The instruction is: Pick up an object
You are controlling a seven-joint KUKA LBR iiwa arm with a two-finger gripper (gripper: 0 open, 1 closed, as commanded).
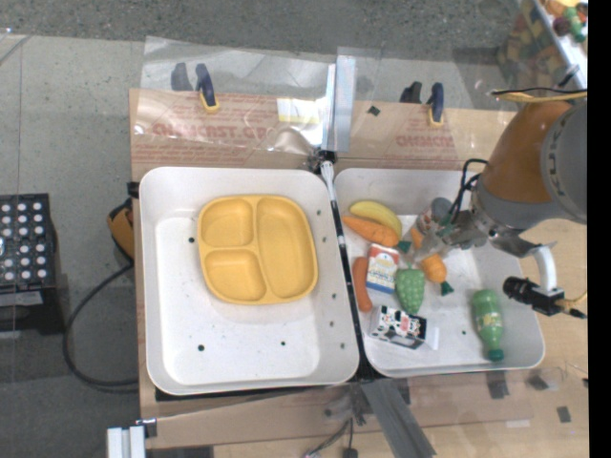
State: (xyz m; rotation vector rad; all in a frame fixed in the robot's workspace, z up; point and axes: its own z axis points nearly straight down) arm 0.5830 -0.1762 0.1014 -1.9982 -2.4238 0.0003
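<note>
the gripper (431, 229) hangs low in the right bin (516, 353), among the toys; whether it is released or clenched cannot be told; a small orange carrot (434, 268) lies just below it, a banana (377, 218) and a longer carrot (370, 228) to its left; the yellow divided plate (258, 248) sits in the left bin (181, 351).

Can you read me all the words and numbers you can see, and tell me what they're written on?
Red letters on the cardboard sheet behind the left bin: too faded to read for sure.
Red letters on the cardboard sheet behind the right bin: too blurred to read.
Small carton in the right bin: has a printed label, too small to read.
Black-and-white packet: its print is too small to read.
Green bottle: label too small to read.
No numbers are readable.
</note>
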